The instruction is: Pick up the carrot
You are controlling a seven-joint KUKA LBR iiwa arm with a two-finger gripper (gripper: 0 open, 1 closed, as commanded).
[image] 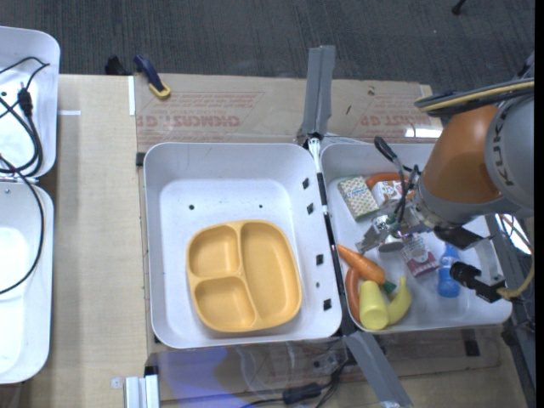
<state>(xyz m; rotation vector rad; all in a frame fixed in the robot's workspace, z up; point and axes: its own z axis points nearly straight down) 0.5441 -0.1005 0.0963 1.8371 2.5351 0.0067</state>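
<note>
**Gripper low in the right bin, carrot lying free beside it**

The gripper [387, 232] sits down among the clutter at the middle of the right bin [476, 311]; whether its jaws are apart or together cannot be told. Just below and to its left the carrot [360, 263] lies slantwise near the bin's left wall, not held. Touching the carrot's lower end stand a yellow bottle [372, 305] and a banana [399, 301]. Above the gripper lies a small patterned box [358, 196], and to its lower right a blue bottle [448, 279]. The left bin [170, 185], centre frame, holds a yellow divided plate [244, 274]
</note>
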